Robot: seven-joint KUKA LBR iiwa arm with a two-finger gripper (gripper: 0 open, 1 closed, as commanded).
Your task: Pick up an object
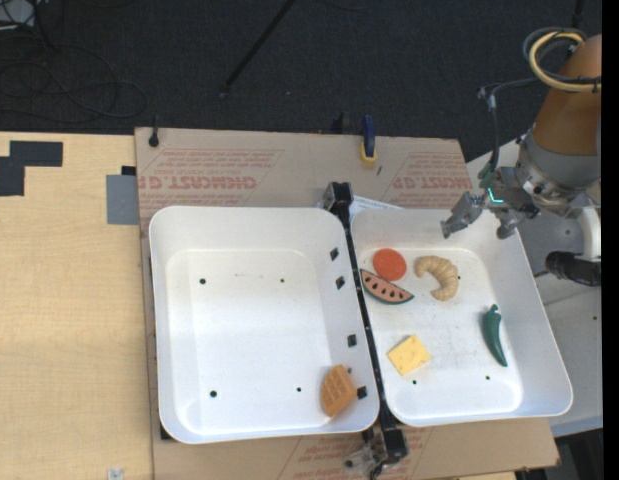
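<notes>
My gripper (483, 222) hangs over the back right corner of the right bin (537, 313), open, with nothing between its fingers. In that bin lie a red tomato slice (390, 264), a watermelon slice (386, 289), a tan croissant (439, 275), a yellow cheese wedge (409, 354) and a green pepper (494, 335). The croissant is the nearest to the gripper, below and to its left. An orange waffle (338, 390) rests in the front right corner of the left bin (189, 268).
A black divider (354, 298) with clips runs between the two bins. Cardboard (259, 173) lies under both bins, and a blue clamp (368, 138) stands at its back edge. A wooden bench top (59, 308) extends to the left.
</notes>
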